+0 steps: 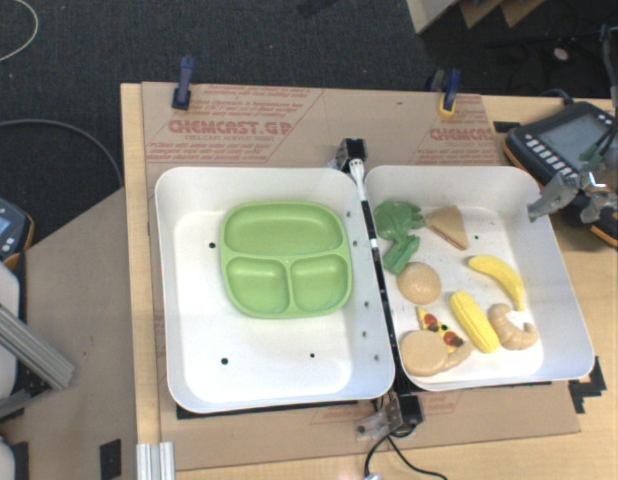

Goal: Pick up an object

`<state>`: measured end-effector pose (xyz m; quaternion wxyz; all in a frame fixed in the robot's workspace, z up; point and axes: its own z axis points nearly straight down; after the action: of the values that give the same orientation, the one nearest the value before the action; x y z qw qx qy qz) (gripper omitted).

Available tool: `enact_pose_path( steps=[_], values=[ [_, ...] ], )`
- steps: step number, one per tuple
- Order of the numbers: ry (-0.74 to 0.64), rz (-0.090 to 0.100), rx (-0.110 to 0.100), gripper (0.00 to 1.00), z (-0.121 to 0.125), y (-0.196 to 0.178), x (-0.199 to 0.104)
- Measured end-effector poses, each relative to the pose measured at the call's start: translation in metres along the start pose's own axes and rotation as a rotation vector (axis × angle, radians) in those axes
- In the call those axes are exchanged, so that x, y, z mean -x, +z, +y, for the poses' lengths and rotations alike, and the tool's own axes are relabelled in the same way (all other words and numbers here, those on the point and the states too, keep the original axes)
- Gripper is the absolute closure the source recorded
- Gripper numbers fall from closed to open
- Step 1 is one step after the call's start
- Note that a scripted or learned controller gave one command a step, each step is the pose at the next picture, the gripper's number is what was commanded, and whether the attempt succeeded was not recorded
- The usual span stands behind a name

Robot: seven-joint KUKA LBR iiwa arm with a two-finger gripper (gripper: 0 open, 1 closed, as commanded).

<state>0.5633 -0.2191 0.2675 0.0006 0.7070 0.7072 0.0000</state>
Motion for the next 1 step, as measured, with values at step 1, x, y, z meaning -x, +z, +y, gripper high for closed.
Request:
enact_pose_path(
  steps=[1],
  values=[
    [0.004, 0.006, -0.013, 0.0, -0.058, 0.0964, 0.0047]
  ],
)
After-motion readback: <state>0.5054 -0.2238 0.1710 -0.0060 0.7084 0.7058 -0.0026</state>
